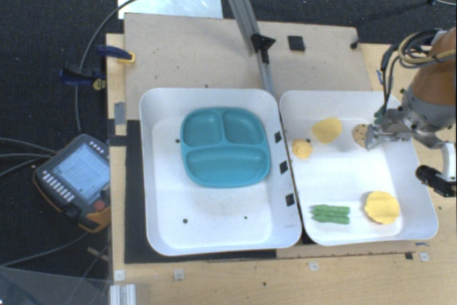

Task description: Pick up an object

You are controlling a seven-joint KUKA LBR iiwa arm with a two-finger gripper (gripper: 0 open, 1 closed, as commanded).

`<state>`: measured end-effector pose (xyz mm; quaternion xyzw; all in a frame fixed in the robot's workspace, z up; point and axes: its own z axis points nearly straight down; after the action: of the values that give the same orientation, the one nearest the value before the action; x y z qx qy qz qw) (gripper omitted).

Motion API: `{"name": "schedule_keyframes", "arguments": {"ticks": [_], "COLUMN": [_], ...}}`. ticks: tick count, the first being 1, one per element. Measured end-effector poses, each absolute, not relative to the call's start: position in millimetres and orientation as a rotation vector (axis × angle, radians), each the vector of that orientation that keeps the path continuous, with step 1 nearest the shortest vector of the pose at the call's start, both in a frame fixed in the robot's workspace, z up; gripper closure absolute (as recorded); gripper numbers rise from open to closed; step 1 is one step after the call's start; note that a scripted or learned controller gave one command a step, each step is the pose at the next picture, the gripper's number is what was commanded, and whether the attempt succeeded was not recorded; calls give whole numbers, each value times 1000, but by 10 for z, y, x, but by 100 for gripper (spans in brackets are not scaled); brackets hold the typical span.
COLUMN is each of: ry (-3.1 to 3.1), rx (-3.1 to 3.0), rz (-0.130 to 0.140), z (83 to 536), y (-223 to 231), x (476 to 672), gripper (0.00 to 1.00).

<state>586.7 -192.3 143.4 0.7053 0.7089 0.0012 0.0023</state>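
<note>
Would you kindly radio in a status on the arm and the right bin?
Gripper low in right white bin, beside small tan cookie. Nothing seen held. Yellow pieces and green beans lie apart, clear.

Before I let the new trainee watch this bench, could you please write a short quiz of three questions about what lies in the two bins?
1. True or false: the teal divided plate lies in the left bin.
2. Multiple choice: the green beans lie in the right bin at its
A. far right corner
B. near edge, left of the big yellow piece
C. middle, touching the gripper
3. Fill in: the brown cookie lies just beside the ____.

Key
1. True.
2. B.
3. Gripper; the two other yellow pieces lie further to its left.
</note>
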Motion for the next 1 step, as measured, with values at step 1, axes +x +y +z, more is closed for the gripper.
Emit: {"name": "schedule_keyframes", "arguments": {"ticks": [1], "ry": [2226], "rx": [2210], "rz": [5], "z": [1877], "y": [-1899], "x": [5913], "gripper": [100]}}
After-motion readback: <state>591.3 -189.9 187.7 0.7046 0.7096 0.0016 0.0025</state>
